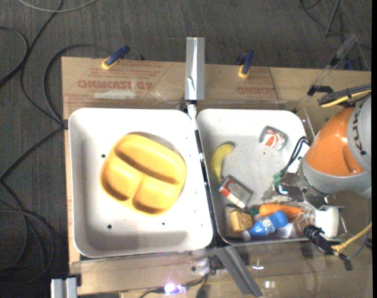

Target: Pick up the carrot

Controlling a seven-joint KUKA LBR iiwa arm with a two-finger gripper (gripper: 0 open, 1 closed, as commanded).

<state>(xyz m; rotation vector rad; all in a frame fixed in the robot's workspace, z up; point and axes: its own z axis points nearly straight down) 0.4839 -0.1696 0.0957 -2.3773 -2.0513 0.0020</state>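
Carrot [280,210] lies in the right bin [250,120], wedged against a blue bottle [267,226], just below and beside the gripper [289,188]; whether that gripper is spread or closed cannot be told here. It looks like a light, stiff, smooth plastic toy, likely slippery, so a pinch across its thick middle seems safest.

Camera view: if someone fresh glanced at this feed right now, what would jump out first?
Likely the big yellow divided plate lying in the left bin. Next, the arm's orange band bulging in from the right over the right bin. Below it, a heap sits along that bin's near edge: the carrot, a blue bottle just beneath it, with a banana and a small red-and-white can lying apart farther back.
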